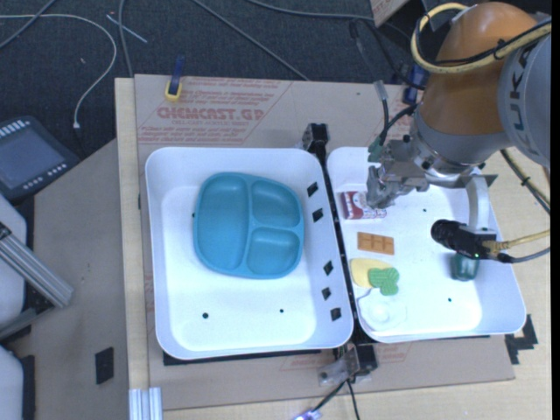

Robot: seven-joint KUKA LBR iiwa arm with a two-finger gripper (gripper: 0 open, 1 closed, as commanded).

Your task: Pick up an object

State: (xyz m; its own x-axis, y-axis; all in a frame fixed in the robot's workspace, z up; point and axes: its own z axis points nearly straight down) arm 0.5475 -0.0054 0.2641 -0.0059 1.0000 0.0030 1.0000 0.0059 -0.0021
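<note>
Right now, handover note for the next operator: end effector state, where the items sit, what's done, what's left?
End effector: low over the upper left of the right bin, just above the red-and-white packet. Open or shut cannot be told from this angle, and nothing is seen held.
Right bin, along its left side: red-and-white packet, then the brown waffle piece, then the yellow piece with the green piece against it, then a white item nearest the camera.
Left bin: blue divided plate.
Done: approach to the packet. Left: grasp and lift; no pick confirmed.
</note>
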